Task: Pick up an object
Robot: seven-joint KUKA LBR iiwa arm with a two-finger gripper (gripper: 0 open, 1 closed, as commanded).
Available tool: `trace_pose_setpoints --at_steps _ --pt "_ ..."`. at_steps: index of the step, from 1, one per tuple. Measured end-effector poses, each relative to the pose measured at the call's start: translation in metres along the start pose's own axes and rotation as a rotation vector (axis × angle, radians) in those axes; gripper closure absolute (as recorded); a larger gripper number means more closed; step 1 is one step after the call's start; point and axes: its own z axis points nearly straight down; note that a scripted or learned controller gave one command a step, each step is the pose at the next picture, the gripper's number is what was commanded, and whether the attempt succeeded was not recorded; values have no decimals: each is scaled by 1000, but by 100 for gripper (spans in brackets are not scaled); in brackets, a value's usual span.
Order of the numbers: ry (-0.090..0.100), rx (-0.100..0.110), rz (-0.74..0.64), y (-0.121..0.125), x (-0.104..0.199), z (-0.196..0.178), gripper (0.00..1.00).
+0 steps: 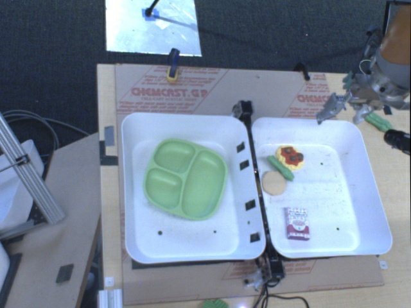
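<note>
Approach step: two-finger metal gripper open, empty, above right white plastic bin's far edge. Next: descend nearer onto small red-white packet.

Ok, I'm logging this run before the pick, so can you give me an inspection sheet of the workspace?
Surface: bench bearing left bin and right bin, side by side.
Job's things: in the right bin, a yellow-red toy, green stick, tan disc bunched together; red packet apart, nearer the front.
Clutter: green tray in the left bin.
Gripper: gripper above the right bin's back right corner, holding nothing.
Cables: grey cables at left; black cable at front edge.
Surroundings: dark carpet, silver sheet behind the bench.
</note>
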Motion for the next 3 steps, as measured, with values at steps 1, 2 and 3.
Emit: trace_pose_setpoints --at_steps 1,2,3 --pt "4 7 -5 -3 48 81 0" --pt "0 4 3 19 21 169 0" --pt "-1 -1 -1 31 18 193 0"
